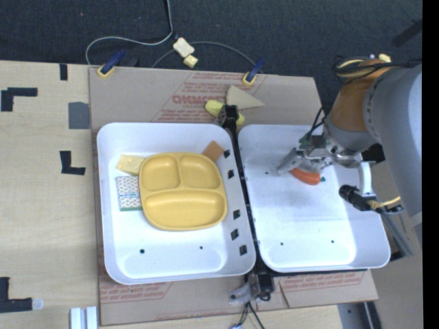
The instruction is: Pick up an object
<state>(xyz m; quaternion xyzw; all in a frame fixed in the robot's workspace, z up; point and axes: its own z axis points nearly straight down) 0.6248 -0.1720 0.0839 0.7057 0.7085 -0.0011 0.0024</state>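
Observation:
My gripper (296,162) hangs over the upper middle of the right bin (322,242), reaching in from the right under the grey arm with its orange band (348,108). A small orange-red object (307,177) lies directly below and a little right of the gripper, against the bin floor or just above it. The gripper body partly covers its top edge, and whether it touches the object is hidden. In the left bin (171,252) sit a yellow divided plate (183,190), a pale yellow block (128,163), a patterned card (127,192) and a small brown block (215,150).
A black divider clip strip (236,184) runs between the two bins. Behind them on the cardboard lie a yellow piece (214,106) and a tan wedge (245,99). Cables and blue clamps sit at the back edge. A black cable loop (357,196) hangs off the wrist.

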